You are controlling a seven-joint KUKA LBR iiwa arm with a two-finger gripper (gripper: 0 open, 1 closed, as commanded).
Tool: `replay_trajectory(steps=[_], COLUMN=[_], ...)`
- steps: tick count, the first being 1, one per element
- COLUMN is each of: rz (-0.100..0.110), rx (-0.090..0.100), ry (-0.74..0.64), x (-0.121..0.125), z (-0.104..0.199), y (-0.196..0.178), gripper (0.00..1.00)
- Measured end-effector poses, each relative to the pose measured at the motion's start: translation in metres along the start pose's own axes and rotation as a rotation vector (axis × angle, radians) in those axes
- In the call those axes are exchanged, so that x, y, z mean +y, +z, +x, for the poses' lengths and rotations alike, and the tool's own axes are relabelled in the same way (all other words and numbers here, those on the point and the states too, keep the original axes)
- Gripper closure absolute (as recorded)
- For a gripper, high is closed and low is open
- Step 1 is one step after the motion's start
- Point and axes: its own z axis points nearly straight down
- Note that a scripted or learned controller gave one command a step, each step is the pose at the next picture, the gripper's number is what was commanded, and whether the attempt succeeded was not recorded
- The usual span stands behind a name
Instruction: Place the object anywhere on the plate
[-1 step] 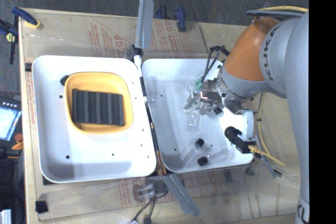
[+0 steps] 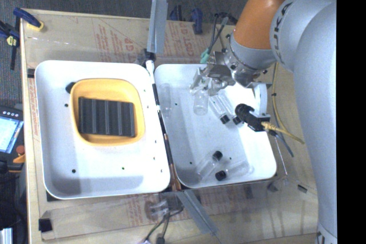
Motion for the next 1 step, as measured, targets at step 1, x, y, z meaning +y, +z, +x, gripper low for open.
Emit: replay_trajectory(steps=[1], rz=[-0.001], rx=[-0.001], ry=[-0.196], x=[0.0423], z=[0.0485], y=[0.0396], gripper=[1.00])
